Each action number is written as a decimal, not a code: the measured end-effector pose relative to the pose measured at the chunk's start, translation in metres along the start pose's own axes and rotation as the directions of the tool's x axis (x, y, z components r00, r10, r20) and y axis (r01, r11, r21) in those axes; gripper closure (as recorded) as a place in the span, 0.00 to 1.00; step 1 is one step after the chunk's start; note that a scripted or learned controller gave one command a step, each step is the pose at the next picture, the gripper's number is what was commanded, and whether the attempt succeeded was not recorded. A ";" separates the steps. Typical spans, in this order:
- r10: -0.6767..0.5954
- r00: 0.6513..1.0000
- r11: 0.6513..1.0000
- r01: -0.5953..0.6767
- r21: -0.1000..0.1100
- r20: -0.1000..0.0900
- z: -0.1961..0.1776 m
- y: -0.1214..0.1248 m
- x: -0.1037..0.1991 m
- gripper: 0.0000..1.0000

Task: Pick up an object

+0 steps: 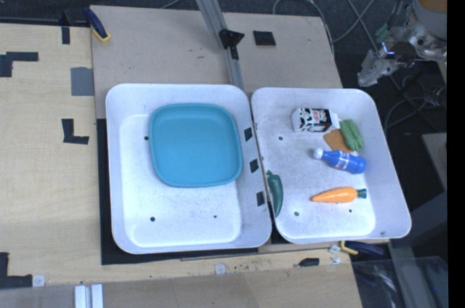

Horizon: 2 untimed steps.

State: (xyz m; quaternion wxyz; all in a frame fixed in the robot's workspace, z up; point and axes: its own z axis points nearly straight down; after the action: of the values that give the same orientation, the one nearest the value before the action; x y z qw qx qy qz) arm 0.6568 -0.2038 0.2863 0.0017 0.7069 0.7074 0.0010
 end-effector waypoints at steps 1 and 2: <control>-0.003 1.000 1.000 0.003 0.005 -0.002 0.018 -0.011 0.053 1.00; -0.003 1.000 1.000 0.003 0.006 -0.002 0.034 -0.025 0.102 1.00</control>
State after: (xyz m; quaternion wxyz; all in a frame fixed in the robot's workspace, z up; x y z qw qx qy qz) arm 0.6315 -0.1022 0.2518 -0.0010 0.7059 0.7083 -0.0005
